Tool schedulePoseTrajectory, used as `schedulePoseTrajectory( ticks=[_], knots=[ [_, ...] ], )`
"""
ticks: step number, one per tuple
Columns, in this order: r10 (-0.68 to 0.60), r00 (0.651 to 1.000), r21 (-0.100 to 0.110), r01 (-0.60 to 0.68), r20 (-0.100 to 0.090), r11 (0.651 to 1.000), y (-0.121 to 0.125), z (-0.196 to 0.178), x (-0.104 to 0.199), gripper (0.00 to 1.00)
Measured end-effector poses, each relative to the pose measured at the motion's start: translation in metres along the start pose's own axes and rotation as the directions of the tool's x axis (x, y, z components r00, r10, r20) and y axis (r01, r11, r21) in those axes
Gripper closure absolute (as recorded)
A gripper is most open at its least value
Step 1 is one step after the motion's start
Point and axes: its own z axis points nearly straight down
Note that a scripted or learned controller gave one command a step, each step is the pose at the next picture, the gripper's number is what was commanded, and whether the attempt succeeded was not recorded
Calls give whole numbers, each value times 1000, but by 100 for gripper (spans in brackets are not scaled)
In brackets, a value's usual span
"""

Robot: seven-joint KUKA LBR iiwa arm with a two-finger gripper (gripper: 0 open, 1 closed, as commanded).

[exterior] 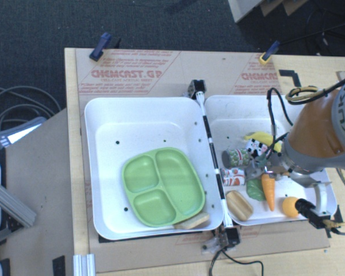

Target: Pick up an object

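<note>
The gripper (259, 167) sits low in the right bin (230, 105), just at eleven o'clock of the carrot (268, 191) (jaw state: cannot tell). The green divided plate (161, 186) lies in the left bin (103, 125).

The divided plate (163, 186) lies in the left bin (103, 125). The carrot (268, 191), bread roll (238, 204) and can (236, 157) lie in the right bin (230, 111).

arm (328, 131): cut off at right edge | yellow item (261, 137): partly hidden, perhaps banana
</note>
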Motion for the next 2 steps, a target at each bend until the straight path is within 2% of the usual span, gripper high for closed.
schedulePoseTrajectory(
  ticks=[1, 2],
  knots=[
    [-1, 1000, 2, 1, -4, 1000, 0, -9, 2, 100],
    [-7, 1000, 5, 7, -10, 1000, 60, -111, 67, 100]
  ],
)
